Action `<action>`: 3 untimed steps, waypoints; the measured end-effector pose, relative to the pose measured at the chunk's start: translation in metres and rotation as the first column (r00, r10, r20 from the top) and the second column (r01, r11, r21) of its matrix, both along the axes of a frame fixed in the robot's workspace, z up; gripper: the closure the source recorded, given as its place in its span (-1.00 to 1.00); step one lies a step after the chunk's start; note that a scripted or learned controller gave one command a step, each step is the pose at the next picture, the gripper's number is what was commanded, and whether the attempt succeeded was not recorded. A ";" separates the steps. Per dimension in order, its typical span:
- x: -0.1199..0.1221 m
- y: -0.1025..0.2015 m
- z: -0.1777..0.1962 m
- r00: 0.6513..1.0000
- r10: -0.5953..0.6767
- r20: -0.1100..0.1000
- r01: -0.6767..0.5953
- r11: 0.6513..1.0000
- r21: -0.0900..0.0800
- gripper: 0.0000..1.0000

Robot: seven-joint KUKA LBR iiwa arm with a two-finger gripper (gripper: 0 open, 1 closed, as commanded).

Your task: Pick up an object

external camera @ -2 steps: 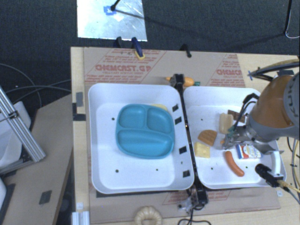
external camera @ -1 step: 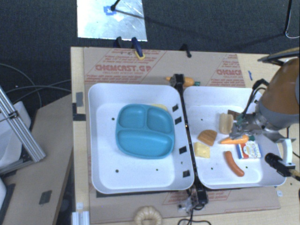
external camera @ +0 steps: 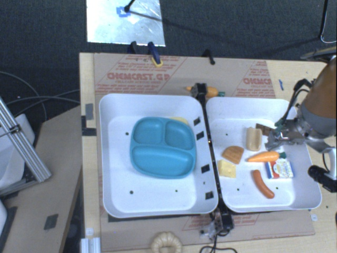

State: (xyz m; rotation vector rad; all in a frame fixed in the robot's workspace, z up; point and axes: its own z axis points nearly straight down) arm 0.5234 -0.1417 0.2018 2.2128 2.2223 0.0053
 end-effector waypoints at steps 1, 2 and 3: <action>0.001 0.000 0.024 1.000 0.001 -0.002 -0.001 1.000 0.001 1.00; 0.006 0.046 0.020 1.000 0.005 -0.004 -0.005 1.000 0.003 1.00; 0.008 0.109 0.017 1.000 0.007 -0.005 -0.007 1.000 0.004 1.00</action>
